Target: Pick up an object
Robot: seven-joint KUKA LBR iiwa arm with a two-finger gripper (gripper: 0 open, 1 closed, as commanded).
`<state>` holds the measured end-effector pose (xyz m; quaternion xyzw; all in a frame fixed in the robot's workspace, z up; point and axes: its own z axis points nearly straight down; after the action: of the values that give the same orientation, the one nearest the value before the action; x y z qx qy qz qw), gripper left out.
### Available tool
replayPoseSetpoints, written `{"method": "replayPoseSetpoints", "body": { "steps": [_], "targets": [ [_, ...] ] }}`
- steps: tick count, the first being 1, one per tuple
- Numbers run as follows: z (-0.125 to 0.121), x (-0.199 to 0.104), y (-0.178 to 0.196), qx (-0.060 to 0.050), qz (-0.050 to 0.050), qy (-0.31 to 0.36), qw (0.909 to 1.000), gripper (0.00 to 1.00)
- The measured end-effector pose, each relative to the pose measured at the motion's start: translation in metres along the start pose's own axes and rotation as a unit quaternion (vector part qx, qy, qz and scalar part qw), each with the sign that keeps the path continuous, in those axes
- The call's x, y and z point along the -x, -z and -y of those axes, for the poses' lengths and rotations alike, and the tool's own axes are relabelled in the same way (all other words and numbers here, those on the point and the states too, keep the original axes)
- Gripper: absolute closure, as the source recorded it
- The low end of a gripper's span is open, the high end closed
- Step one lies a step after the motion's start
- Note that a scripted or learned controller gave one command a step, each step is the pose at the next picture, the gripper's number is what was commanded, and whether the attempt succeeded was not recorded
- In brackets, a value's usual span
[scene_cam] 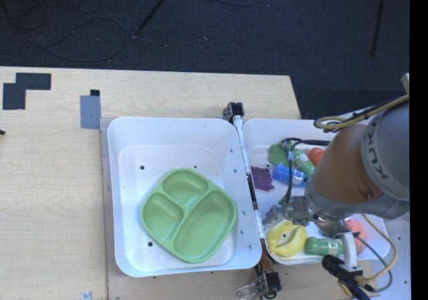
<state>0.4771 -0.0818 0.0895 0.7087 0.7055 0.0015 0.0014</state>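
Green divided plate (pixel 189 214), one; white bins (pixel 117 185), two.

The arm (pixel 354 172) hides much of the right bin (pixel 267 133) and its gripper. The frame's edge cuts the arm off.

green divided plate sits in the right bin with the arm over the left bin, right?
No, the sides are swapped. The camera view shows the green divided plate in the left bin, while the arm reaches over the right bin.
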Motion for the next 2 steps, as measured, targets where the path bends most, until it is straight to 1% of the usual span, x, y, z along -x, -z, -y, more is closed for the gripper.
{"method": "replayPoseSetpoints", "body": {
  "steps": [1, 2],
  "targets": [
    [0.0000, -0.0001, 0.0000, 0.000, 0.000, 0.000, 1.0000, 0.00],
    [-0.0003, -0.0009, 0.0099, -0.001, -0.002, -0.002, 1.0000, 1.00]
  ]
}}
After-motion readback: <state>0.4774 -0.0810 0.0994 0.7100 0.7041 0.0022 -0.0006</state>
